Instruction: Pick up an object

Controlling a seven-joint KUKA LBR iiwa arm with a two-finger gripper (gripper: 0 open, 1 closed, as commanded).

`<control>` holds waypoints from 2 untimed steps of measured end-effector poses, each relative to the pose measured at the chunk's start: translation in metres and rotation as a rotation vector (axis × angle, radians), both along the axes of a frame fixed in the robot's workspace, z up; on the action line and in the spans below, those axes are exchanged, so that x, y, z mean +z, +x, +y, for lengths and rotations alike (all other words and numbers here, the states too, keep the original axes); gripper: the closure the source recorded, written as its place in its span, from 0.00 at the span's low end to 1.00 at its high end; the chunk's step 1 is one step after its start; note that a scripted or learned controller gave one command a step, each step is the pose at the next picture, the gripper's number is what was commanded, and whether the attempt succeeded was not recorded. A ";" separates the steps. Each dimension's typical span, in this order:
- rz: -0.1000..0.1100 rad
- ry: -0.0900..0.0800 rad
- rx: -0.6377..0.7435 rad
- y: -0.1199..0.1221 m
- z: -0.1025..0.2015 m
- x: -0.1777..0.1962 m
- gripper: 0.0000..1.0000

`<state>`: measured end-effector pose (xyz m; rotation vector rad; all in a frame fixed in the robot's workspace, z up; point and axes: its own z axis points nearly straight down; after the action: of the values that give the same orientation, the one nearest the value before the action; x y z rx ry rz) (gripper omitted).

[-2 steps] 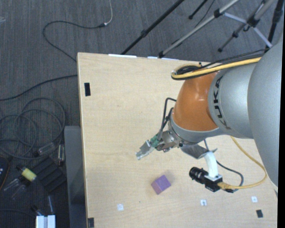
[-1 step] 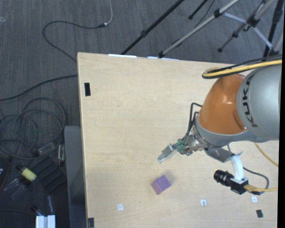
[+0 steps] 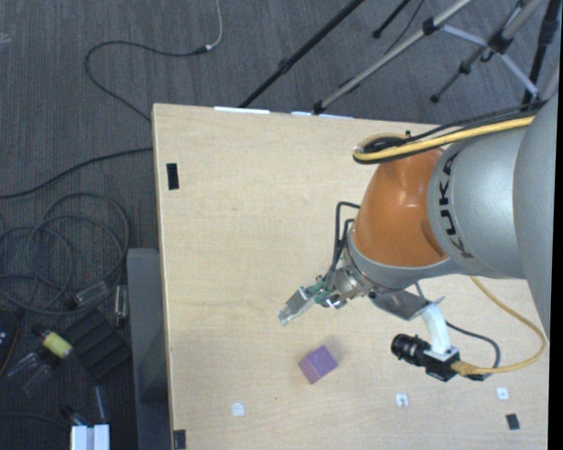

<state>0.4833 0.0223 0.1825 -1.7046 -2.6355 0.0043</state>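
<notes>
We see the grey arm (image 3: 504,195) with its orange band (image 3: 402,210) reaching in from the right over a pale wooden surface (image 3: 236,218). Its jaws (image 3: 297,306) point down and to the left, hanging above the bare wood; we cannot tell from this angle whether they are wide or narrow, and we see nothing between them. A small purple block (image 3: 317,363) lies flat on the surface just below and slightly right of the jaws, apart from them. A small black camera (image 3: 424,354) on a white bracket hangs off the wrist to the right, with a yellow cable (image 3: 512,357) looping away from it. Off the left edge of the surface, black cables (image 3: 50,248) coil on the dark carpet (image 3: 74,92).
</notes>
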 end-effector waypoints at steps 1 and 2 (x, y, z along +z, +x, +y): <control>0.000 0.000 -0.002 0.000 -0.009 0.000 0.00; 0.000 0.000 -0.002 0.000 -0.009 0.000 0.00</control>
<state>0.4835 0.0137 0.1825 -1.7072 -2.6338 0.0039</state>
